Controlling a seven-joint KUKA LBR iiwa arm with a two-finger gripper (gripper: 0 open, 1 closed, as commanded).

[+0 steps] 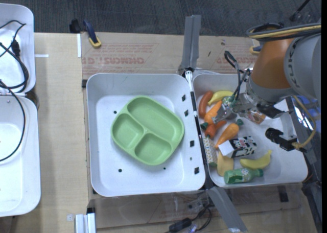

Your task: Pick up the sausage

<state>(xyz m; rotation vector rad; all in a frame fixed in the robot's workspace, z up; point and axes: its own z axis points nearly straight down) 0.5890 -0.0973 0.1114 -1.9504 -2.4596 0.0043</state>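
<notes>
Table (pixel 56 124) carries two white bins. Left bin (pixel 102 176), well left of the claw, holds a green divided plate (pixel 148 130). Arm (pixel 286 68) reaches in over the right bin (pixel 291 170). Claw (pixel 232 105) sits low over the toy-food pile; can't tell how far open it is or whether it has anything. Sausage (pixel 204 103), reddish-orange, lies just left of the claw by the bin's left wall. Banana (pixel 257 160) and green bottle (pixel 242 176) sit below the claw, near the bin's front edge.
</notes>
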